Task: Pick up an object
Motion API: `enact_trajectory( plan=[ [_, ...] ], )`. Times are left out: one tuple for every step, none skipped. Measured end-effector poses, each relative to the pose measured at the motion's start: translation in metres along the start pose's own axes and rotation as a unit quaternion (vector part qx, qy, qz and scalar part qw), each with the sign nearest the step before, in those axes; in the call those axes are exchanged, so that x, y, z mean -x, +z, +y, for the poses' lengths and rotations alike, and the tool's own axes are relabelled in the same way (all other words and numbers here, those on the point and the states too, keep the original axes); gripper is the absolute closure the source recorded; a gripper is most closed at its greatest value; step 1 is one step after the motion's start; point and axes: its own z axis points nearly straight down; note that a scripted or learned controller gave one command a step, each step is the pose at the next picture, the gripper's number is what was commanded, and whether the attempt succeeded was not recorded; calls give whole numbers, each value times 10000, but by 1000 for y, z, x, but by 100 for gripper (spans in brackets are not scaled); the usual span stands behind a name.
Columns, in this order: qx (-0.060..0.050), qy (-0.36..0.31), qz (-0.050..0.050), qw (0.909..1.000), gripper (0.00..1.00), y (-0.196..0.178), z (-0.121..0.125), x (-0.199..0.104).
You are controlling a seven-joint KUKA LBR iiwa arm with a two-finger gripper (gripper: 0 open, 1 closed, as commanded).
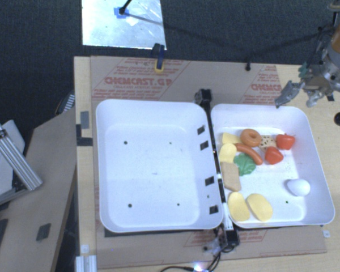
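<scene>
— What sits closest to us here?

— The two yellow pieces [249, 206] at the lower edge of the right bin [314, 146], one beside the other near the divider. Just to their right lies a white egg [298, 187], and up toward the middle of the frame there is a cluster: a beige slice [232, 176], a green leaf [245, 164], an orange sausage [249, 152], a doughnut [250, 136] and two red pieces [278, 148].

— Which would you go for?

— The egg, I think. It stands apart from the rest, so nothing crowds it. It looks like light, hard plastic, smooth and rounded, so it could squirt out of a pinch; I would take it across its narrow middle, straight from above.

— And the left bin [110, 152]?

— White floor, a few dark dots.

— Where is the gripper [300, 94]?

— Upper right of the frame, hanging over the far rim of the right bin, well apart from the food. Its two fingers [284, 95] stand spread wide, with nothing between them and touching nothing.
</scene>
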Motion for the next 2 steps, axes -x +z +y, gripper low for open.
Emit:
enact_trajectory(
  plan=[
    [-56,-38,32,10000,0,116,2,-84],
    [-18,23,6,10000,0,186,-44,-70]
  ],
)
